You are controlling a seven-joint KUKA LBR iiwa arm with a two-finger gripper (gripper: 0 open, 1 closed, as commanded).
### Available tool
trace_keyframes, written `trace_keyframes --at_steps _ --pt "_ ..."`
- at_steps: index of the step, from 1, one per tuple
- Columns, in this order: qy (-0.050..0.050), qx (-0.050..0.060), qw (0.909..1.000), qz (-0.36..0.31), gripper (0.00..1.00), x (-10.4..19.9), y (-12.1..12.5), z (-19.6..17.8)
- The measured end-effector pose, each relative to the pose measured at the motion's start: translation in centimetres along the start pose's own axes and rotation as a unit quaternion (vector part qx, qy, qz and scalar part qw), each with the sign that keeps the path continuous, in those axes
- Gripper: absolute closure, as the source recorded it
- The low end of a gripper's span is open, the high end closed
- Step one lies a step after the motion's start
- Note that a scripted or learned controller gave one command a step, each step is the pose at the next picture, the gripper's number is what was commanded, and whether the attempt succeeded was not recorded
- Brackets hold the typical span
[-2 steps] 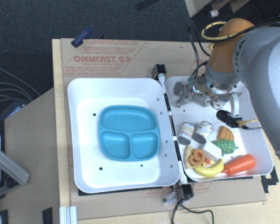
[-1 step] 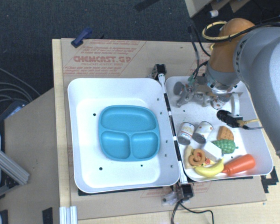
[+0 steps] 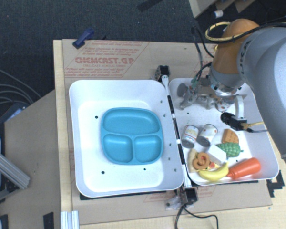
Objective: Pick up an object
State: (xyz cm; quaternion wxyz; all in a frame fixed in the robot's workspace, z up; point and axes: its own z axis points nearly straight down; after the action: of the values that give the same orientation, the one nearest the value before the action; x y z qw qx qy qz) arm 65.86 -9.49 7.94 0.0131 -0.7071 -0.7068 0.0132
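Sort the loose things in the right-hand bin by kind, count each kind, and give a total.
Small cans: 2
Toy banana: 1
Toy carrot: 1
Pretzel-like toy: 1
Brown and green toy pieces: 2
Total: 7

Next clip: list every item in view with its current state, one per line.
gripper: low over the right bin's far end, nothing seen between its fingers
blue divided plate: flat in the left bin, compartments bare
two small cans: lying on their sides, touching
banana: lying beside the carrot
carrot: lying at the near edge
pretzel: flat
right bin: holding the toy food
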Motion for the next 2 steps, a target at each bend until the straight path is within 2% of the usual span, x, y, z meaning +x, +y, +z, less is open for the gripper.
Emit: trace_keyframes --at_steps 2 --pt "0.003 0.000 1.0000 -0.002 0.00 -0.26 0.04 -0.01"
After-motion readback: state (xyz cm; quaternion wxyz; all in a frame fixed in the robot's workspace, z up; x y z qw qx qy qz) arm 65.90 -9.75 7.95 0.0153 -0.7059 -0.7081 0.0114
